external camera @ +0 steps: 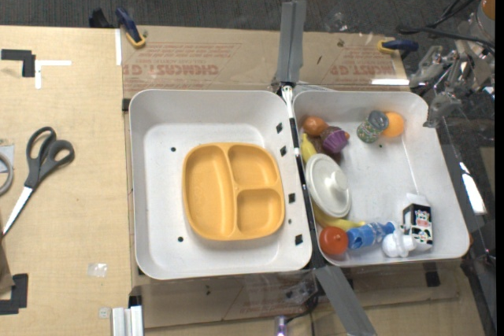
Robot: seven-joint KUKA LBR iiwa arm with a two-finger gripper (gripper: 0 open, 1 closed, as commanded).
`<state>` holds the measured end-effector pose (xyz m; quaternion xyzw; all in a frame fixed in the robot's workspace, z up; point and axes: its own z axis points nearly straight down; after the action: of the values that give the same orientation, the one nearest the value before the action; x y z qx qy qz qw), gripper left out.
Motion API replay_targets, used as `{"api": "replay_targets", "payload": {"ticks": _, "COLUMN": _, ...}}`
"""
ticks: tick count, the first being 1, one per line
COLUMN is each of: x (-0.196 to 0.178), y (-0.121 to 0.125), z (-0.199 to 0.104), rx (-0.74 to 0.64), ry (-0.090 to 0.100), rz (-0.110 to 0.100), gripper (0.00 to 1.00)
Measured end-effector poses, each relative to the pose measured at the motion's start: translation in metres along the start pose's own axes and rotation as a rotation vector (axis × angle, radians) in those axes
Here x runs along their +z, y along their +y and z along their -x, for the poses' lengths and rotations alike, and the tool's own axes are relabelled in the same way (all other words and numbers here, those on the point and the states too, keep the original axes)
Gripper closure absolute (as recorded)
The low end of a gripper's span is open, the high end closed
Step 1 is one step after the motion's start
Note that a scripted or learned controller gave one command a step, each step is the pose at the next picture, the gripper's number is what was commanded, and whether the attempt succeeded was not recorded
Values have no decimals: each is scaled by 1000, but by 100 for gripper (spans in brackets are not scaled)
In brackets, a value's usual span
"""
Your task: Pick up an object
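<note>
Objects for picking crowd the right bin (pixel 441 169), right of centre: along its left wall an orange ball (pixel 315 125), a purple toy (pixel 335 140), a white lid (pixel 328 184) and a red ball (pixel 333 241) sit touching or nearly so, and a grab there risks nudging neighbours or slipping off round surfaces. Further right, the milk carton (pixel 417 223) stands freer, boxy and easier. At the upper right edge, the gripper (pixel 453 75) is a blur; its state cannot be told.
</note>
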<state>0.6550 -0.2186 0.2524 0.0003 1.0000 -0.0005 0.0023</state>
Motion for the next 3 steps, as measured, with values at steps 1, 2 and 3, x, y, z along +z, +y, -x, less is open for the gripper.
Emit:
{"api": "replay_targets", "payload": {"ticks": 1, "x": 112, "y": -3, "z": -15, "rx": -108, "ry": -3, "rz": -2, "gripper": 0}}
{"api": "replay_targets", "payload": {"ticks": 2, "x": 157, "y": -2, "z": 5, "rx": -43, "ry": -4, "rz": -1, "gripper": 0}}
{"api": "replay_targets", "payload": {"ticks": 3, "x": 145, "y": -2, "z": 8, "rx": -46, "ry": -12, "rz": -4, "gripper": 100}}
